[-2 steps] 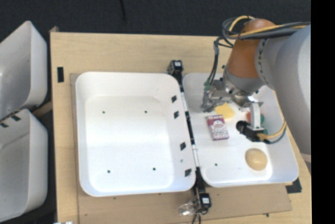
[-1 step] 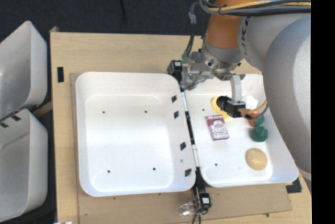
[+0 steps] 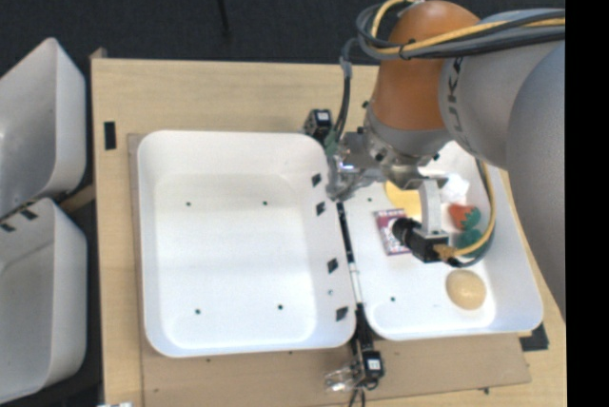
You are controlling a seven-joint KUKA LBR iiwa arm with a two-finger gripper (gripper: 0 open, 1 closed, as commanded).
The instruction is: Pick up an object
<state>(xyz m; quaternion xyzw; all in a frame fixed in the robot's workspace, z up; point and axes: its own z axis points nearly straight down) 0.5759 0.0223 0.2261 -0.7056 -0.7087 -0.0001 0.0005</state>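
While the arm hangs low over the right bin, the job looks to be at the approach stage, with nothing lifted yet as far as I can judge. The gripper sits near the wall shared with the left bin, and the wrist hides its tip, so I cannot tell whether it is released or clenched.

The candidates all lie in the right bin:
- a small purple-edged packet just below the gripper
- a yellow piece beside the packet
- a red-and-green item farther right
- a beige egg-shaped object apart from the rest, towards the near corner

The next move probably calls for settling on one target — the packet is closest — then descending squarely over it.

The packet may carry print, but none is legible and no brand can be read.
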